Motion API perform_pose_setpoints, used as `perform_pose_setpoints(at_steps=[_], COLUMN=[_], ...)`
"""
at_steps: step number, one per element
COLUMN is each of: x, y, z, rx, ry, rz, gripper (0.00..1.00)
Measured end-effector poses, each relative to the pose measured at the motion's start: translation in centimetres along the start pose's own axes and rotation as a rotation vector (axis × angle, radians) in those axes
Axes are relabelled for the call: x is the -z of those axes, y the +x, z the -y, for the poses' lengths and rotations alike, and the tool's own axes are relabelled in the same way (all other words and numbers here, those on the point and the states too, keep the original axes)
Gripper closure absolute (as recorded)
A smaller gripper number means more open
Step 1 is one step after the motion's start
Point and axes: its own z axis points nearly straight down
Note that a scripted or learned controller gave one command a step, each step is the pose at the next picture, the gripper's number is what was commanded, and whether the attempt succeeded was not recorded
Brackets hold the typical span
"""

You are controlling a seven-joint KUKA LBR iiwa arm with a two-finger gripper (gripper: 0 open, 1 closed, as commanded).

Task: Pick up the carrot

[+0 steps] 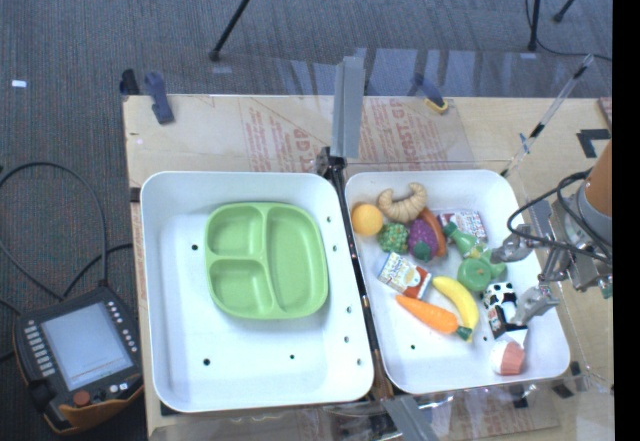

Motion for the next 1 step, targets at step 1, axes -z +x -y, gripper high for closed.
perform_pose_setpoints(at_steps=[1], x=[-2.36], y=[-1.66], z=[-5.84], rx=[-0.063], ry=[-0.002], rz=[-0.003], gripper=[0.00])
